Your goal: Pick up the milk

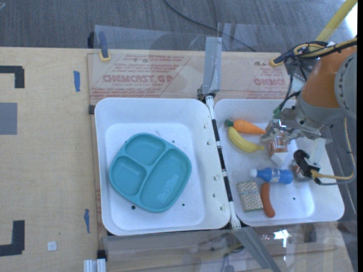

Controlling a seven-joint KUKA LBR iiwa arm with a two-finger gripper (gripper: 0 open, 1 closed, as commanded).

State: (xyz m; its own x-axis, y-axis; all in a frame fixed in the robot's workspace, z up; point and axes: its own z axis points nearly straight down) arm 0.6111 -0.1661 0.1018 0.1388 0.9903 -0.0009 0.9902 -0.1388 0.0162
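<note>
My gripper point(278, 136) hung over the upper middle of the right bin point(329, 205), directly above a small brown-and-white carton that I took for the milk point(277, 147); the carton sat just right of the banana point(243, 141) and below the carrot point(247, 127); whether my fingers were parted or closed on it I could not tell from this slanting view. I judged this the grasp step, with the lift not yet made; the next move called for a firm closure on the carton, then a straight rise clear of the blue bottle point(273, 175) lying just below. The teal divided plate point(150, 172) lay in the left bin point(108, 112), well apart.
</note>
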